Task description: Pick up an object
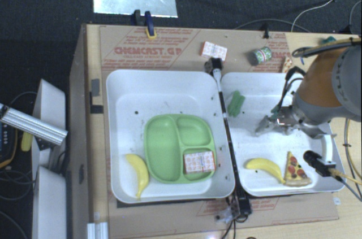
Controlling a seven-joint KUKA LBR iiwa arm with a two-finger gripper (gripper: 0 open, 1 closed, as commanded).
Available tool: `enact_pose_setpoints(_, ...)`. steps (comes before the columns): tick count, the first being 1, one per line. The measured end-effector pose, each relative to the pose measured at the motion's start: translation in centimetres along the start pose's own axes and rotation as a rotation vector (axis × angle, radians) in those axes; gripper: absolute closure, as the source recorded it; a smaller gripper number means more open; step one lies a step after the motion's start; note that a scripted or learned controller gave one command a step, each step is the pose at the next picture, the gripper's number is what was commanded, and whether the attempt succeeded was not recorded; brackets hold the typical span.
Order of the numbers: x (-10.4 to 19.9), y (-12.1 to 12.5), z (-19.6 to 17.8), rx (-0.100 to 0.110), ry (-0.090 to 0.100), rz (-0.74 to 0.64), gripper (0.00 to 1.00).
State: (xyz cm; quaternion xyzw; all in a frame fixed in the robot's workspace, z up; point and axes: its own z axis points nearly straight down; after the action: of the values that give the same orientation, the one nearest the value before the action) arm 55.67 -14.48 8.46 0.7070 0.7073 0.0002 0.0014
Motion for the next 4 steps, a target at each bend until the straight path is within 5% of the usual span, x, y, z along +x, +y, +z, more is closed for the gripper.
enact_pose_setpoints(1,-6.3,-6.4,0.0,0.002,0.000,0.001,0.00)
enact_pose_setpoints(2,-6.2,-6.2,-1.1,-0.004,0.000,-0.001,1.00)
enact_pose_setpoints(3,0.6,-6.9,0.0,0.000,0.003,-0.003,1.00)
enact_pose_setpoints(4,12.2,-4.3,-10.1,-0.002,0.004,-0.005,1.00)
